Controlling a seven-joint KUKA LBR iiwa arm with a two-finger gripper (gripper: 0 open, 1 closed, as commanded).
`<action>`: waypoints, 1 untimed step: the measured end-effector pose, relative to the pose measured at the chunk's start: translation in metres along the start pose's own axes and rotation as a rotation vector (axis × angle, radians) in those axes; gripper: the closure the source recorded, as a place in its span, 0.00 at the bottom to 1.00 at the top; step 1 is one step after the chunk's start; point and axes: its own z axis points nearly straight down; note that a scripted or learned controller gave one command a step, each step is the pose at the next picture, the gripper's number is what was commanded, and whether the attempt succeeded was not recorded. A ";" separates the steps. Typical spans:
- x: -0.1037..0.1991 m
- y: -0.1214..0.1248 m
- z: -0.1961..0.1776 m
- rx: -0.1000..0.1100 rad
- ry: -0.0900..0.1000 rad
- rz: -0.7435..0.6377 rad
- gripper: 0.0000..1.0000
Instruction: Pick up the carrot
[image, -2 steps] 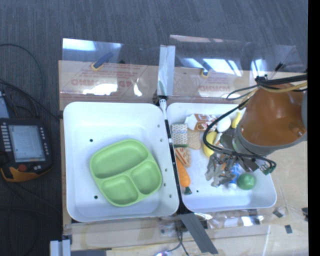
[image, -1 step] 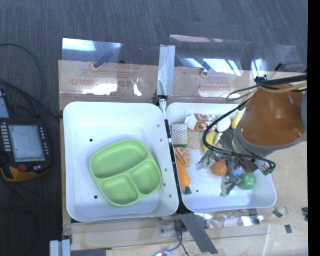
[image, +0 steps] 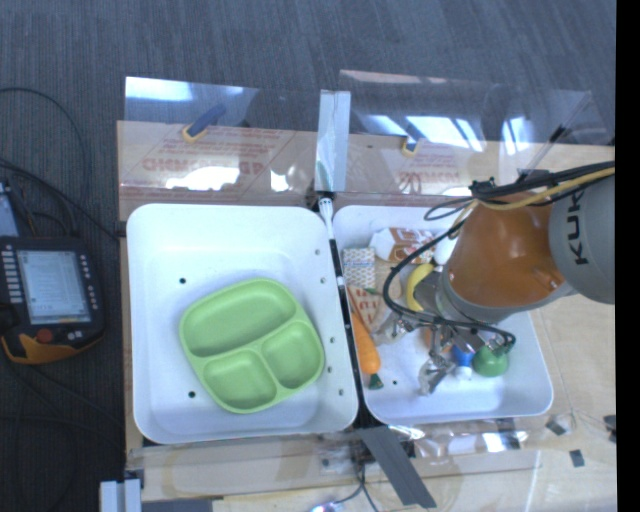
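Orange-banded and nearest the lens, the arm's gripper (image: 437, 372) hangs low in the right bin (image: 520, 400), its state impossible to tell, while the carrot (image: 365, 345) lies ungrasped against that bin's left wall.

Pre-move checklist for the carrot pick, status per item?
1. Carrot in view, lying along the left wall of the right bin: ok.
2. Carrot between the claw fingers: not ok, the claw sits apart to its right.
3. Claw open or shut: cannot tell.
4. Space around carrot: not ok, wrappers crowd its upper end.
5. Green plate out of the way in the left bin: ok.
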 end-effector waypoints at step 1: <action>0.013 0.010 0.002 0.007 -0.004 -0.058 0.00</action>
